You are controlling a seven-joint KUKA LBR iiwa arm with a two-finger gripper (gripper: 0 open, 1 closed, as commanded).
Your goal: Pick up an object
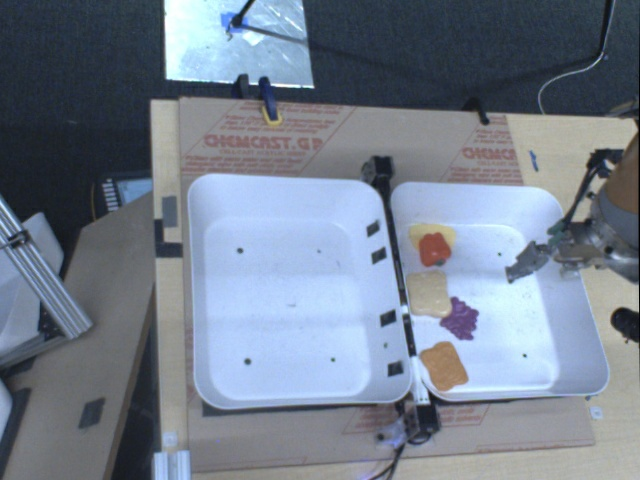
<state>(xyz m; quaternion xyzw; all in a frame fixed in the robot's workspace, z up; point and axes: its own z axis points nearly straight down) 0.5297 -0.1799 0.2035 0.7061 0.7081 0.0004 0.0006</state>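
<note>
Camera view: claw (522, 265) right of red toy (433, 251), apart

Robotics lab test cell. Evidence: cardboard-lined bench (420, 133) printed CHEMCAST, two white bins (290, 288) clipped together at centre, aluminium extrusion frame (40, 278) at 9 o'clock, reflective metal plate (238, 28) at 12 o'clock, loose cable (585, 63) at 1 o'clock.

Two white bins (290, 193); four food items (441, 308).

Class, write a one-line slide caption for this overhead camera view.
Gripper poised over the right bin, whose left side holds a red piece, tan slice, purple cluster and orange piece.
</note>
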